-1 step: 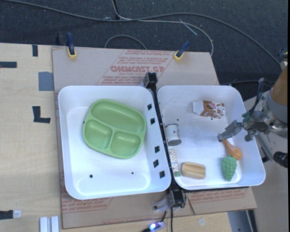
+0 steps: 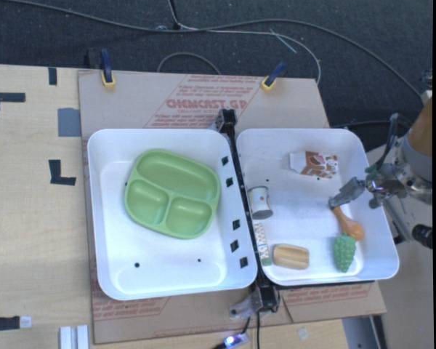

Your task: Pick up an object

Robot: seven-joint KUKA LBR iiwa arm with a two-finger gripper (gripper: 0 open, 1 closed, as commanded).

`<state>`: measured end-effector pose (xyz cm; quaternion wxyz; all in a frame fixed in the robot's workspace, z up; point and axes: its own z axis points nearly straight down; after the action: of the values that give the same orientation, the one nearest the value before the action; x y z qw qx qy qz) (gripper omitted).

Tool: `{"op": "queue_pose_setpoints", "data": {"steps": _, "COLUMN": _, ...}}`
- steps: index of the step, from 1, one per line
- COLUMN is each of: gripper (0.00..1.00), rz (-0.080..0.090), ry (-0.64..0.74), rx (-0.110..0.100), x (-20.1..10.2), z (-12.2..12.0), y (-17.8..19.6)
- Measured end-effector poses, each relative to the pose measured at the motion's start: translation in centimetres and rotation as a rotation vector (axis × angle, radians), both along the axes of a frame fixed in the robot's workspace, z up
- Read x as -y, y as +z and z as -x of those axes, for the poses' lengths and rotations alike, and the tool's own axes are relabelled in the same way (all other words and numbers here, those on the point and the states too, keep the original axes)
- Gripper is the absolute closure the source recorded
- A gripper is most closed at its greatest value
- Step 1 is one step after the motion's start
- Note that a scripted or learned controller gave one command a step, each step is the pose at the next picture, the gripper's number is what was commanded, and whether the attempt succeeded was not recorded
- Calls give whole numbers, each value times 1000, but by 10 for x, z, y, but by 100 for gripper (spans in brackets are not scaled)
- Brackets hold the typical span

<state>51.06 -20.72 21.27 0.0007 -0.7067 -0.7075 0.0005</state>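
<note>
The right bin holds several small objects. An orange carrot lies near its right wall, with a green bumpy toy just below it. A tan bread roll rests at the front, a small silver can by the divider, and a brown-and-white packet at the back. My gripper hangs over the bin's right side, just above the carrot's upper end. Its fingers stand apart, with nothing between them.
The left bin holds a green divided plate. A thin patterned strip lies along the divider in the right bin. Cables run across the dark floor behind the bench, and two clamps hold the cardboard base.
</note>
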Motion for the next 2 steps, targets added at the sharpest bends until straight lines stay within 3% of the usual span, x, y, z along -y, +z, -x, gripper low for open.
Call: {"op": "queue_pose_setpoints", "data": {"steps": 2, "gripper": 0, "rz": -7, "ry": 2, "rx": -4, "x": -2, "z": 9, "y": -107}}
